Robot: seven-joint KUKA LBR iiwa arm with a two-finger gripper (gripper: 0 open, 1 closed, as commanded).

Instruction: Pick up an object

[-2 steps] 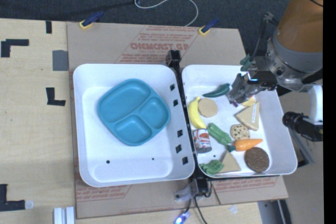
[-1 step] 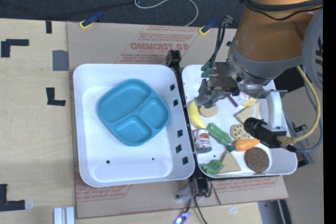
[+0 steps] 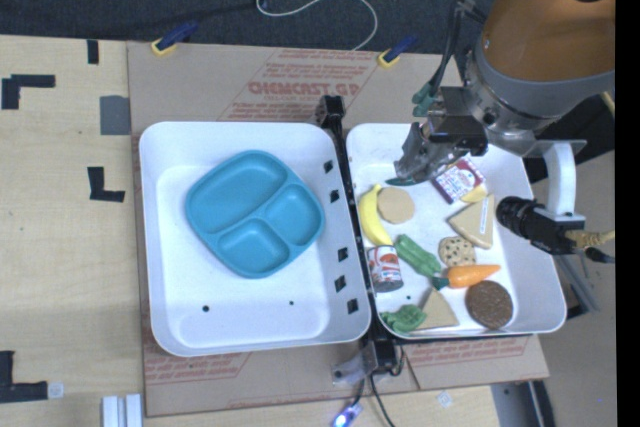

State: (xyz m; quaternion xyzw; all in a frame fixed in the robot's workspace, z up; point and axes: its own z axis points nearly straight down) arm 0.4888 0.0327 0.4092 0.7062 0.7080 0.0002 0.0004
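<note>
Camera view, from my remote seat, looks down on two white bins side by side on a cardboard-covered bench. My arm (image 3: 545, 25) comes in from the right, orange band over grey wrist, and its gripper (image 3: 418, 162) hangs low over the back part of the right bin (image 3: 545, 320). From this angle I cannot tell whether the tool is spread or closed, and I see nothing clearly between its tips. Just below the gripper lies a round tan cookie (image 3: 396, 206), touching a yellow banana (image 3: 372, 217) that curves along the bin's left wall. Beside the gripper to the right sits a small purple-and-white packet (image 3: 458, 181), and below that a pale cheese wedge (image 3: 475, 222). Further forward I see a green pickle (image 3: 418, 255), a spotted cracker (image 3: 456, 250), an orange carrot (image 3: 470, 275), a small red-and-white can (image 3: 385, 268) by the left wall, a brown round patty (image 3: 489, 303), a tan triangular slice (image 3: 438, 310) and a green leafy piece (image 3: 404, 319) near the front edge. All of these rest on the bin floor. The left bin (image 3: 165, 215) holds a blue divided plate (image 3: 254, 212) lying flat near its middle. A white cable (image 3: 300, 7) loops on the dark floor behind the bench.
</note>
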